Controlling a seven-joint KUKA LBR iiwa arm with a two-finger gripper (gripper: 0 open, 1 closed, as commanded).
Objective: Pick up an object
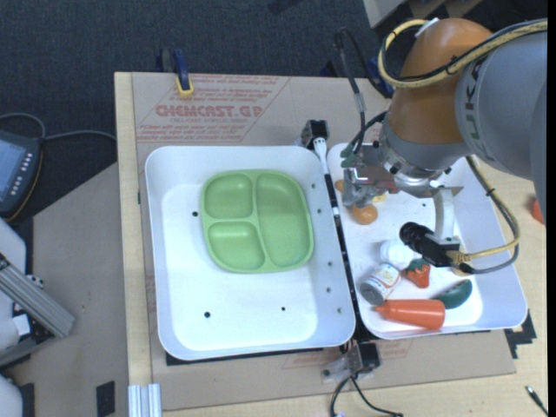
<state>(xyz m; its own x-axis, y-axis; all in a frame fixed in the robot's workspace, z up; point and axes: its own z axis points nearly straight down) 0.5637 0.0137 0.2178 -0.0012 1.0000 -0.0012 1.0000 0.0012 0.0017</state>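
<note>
Looking down on the counter (226,102) now, two white bins side by side. The left bin (174,259) carries a pale green divided plate (258,221) with three compartments, sitting toward the bin's far half. Over to the right bin (499,276) — that's where the arm (452,76) is, grey with its orange band, reaching in from the right and leaning over the bin's far left corner. The tool (358,191) hangs low there, close to the wall between the two bins, and whether it is open or closed cannot be told from this angle. Just beside its tip lies a small orange piece (366,215); nothing visibly sits between the tips.

Nearer the camera in that same bin, a cluster of objects: an orange carrot-shaped toy (413,313) lying on its side, a small labelled can (380,283) tilted just beside it, a white round object (396,252), a little red piece (420,275), and a dark green object (456,294) by the carrot's end. All rest on the bin floor, apart from the tool.
</note>
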